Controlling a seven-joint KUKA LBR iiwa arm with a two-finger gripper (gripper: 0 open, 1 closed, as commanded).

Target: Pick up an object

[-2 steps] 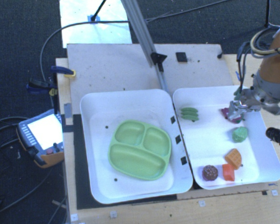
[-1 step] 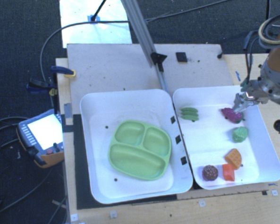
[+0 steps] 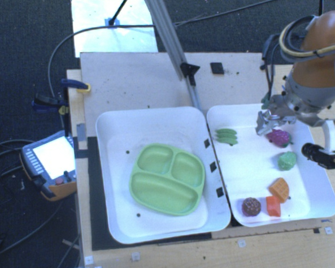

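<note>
Camera view puts my pincer (image 3: 267,123) at the right bin's (image 3: 246,171) far side, touching the purple toy grapes (image 3: 279,137); whether anything is grasped I cannot tell; they look light, knobbly, likely slippery; I'd pinch across their middle.

Green divided plate (image 3: 167,180) in white left bin (image 3: 115,162); right bin (image 3: 238,171): magenta, green, orange, red, brown-maroon toys.

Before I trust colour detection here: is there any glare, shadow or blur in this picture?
Camera view: the white bins come out bright, near washed out, and the pendant screen is blown out; the green tray and the toys, such as the purple one, stay clearly coloured; shadows are soft; the gripper looks slightly blurred.
</note>
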